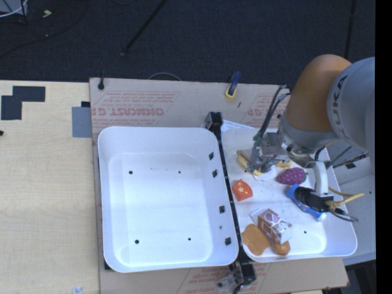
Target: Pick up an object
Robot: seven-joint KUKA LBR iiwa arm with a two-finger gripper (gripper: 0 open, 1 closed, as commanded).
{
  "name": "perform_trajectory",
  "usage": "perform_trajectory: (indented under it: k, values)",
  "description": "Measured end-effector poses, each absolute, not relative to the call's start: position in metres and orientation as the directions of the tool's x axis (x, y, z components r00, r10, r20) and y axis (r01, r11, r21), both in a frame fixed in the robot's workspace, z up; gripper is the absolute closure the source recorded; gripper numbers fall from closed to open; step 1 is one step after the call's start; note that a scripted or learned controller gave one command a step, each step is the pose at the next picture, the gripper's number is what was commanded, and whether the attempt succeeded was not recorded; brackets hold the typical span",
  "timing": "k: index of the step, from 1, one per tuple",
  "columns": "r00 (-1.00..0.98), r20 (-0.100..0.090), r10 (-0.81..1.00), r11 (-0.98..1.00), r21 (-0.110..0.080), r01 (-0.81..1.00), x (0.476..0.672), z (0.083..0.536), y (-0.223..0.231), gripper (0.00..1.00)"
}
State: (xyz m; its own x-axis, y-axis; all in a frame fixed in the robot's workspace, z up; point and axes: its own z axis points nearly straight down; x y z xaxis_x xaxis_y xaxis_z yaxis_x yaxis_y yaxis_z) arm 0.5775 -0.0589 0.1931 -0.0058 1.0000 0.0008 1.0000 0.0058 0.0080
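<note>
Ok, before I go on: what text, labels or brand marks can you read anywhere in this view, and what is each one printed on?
"CHEMCAST" in red on the cardboard sheet under the bins, upside down and mirrored in this view; the smaller line beside it is too blurred to read.
"KUKA" on the grey arm, partly cut off, a likely reading.
Printing on the small patterned box in the right bin: too small to read.

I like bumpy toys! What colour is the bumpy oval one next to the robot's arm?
Purple. The bumpy oval toy shows best in the camera view, in the right bin.
</note>
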Motion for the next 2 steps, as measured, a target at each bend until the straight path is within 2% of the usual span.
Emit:
perform_trajectory:
  k: [1, 2]
  values:
    - [-0.005, 0.002, 1.0, 0.005, -0.001, 1.0, 0.5966, 0.187, -0.0025, 1.0]
    - [-0.001, 0.0, 1.0, 0.001, -0.003, 1.0, 0.5954, 0.1869, -0.0059, 0.0]
